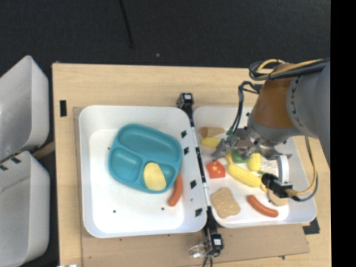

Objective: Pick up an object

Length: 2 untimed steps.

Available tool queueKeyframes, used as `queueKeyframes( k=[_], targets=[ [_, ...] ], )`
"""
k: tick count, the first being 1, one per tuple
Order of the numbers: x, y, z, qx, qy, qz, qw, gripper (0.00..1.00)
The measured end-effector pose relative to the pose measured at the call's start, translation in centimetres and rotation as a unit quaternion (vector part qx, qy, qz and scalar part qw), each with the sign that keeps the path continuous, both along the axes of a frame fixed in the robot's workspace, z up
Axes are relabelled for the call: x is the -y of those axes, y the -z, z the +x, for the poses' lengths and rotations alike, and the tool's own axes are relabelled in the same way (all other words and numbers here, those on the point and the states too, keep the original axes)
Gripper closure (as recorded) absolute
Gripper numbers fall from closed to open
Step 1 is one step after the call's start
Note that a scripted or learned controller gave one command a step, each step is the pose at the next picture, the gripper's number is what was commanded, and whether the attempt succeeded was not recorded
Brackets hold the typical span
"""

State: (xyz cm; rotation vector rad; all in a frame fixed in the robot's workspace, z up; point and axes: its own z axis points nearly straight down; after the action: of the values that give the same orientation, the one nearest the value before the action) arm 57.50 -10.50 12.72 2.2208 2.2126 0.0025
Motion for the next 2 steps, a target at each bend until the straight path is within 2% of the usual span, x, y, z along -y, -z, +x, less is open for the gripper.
queueKeyframes(
  k=[1,2],
  targets=[
    [0.1,2.9,0.0,-0.005,0.001,0.0013,1.0000,0.00],
    [0.2,1.9,0.0,-0.004,0.004,0.0019,1.0000,1.00]
  ],
)
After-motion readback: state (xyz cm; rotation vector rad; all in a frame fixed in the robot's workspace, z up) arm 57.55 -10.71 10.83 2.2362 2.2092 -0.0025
